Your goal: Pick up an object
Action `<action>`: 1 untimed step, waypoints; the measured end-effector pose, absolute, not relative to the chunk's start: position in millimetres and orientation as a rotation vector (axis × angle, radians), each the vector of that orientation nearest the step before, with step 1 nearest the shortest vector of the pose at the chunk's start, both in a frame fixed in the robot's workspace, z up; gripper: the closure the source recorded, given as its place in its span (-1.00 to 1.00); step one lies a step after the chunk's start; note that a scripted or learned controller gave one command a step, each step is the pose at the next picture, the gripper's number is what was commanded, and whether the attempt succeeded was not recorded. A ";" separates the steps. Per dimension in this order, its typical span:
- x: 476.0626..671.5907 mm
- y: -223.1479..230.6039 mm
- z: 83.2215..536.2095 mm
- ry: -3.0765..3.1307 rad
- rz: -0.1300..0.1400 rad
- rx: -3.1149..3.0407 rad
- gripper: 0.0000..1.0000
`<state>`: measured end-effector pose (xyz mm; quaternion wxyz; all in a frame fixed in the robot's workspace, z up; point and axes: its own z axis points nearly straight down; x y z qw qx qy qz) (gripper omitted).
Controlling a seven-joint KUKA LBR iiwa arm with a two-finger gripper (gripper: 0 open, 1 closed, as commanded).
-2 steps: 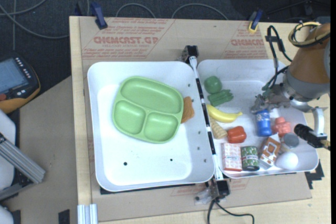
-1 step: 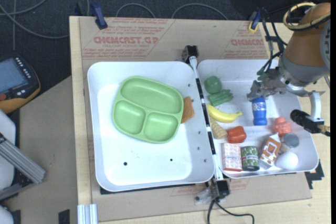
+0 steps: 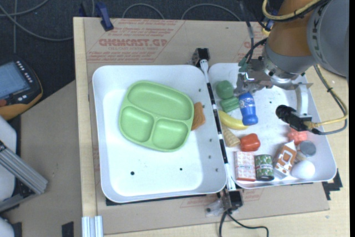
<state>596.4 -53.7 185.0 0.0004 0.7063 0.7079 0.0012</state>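
Note:
My gripper (image 3: 246, 84) hangs low over the back of the right bin (image 3: 327, 158), under the grey and orange arm. Just below it in the view stands a blue bottle (image 3: 249, 109) with a white cap, its top close to the gripper. A green object (image 3: 224, 89) lies just left of the gripper, and a second green piece (image 3: 229, 104) sits beside the bottle. A yellow banana (image 3: 233, 121) lies in front of the bottle. I see nothing held.
The right bin also holds a red object (image 3: 250, 142), a small carton (image 3: 244, 166), a green can (image 3: 264, 166), an orange-white box (image 3: 285, 158), a white egg (image 3: 303, 170) and a pink piece (image 3: 298, 135). The left bin (image 3: 111, 175) holds a green divided plate (image 3: 155, 115) and an orange piece (image 3: 198, 116).

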 end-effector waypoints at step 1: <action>575.2 -40.0 184.5 2.224 -0.002 2.222 1.00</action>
